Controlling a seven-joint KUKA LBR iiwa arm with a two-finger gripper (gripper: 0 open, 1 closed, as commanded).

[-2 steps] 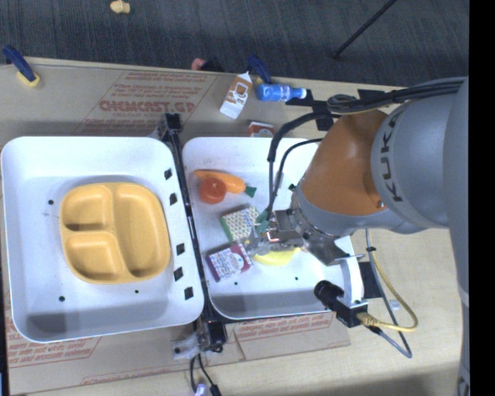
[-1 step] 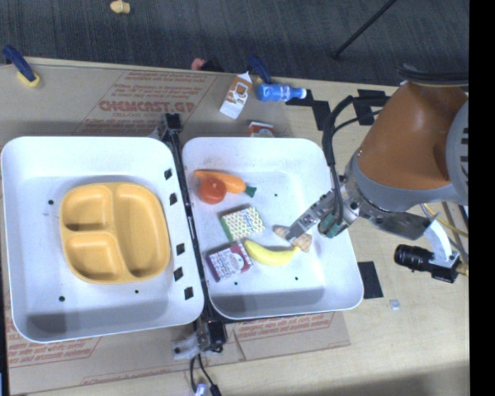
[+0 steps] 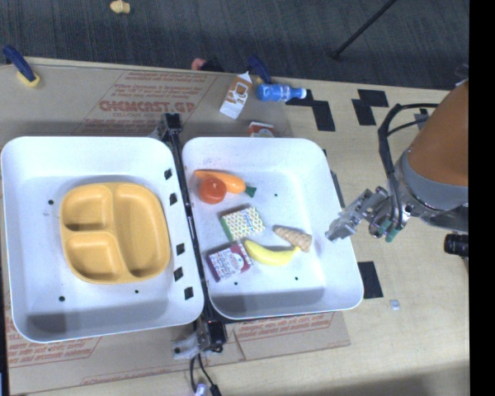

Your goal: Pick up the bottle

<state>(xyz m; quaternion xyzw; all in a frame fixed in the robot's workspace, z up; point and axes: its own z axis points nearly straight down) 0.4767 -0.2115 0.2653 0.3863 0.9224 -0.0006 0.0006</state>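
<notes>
Blue bottle (image 3: pixel 280 93) lies on its side on tabletop (image 3: pixel 412 320), outside both bins, just beyond far rim of right bin (image 3: pixel 334 258). My hand (image 3: pixel 346 225) hovers at that bin's right edge, well apart from bottle, nothing in it; fingers apart or together, I cannot tell. My judgement: target sits outside bin, so reach must go past far rim. Toy food in right bin irrelevant.

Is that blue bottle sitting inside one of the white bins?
No, the blue bottle lies on the cardboard behind the right bin, outside its rim, next to a small carton.
</notes>
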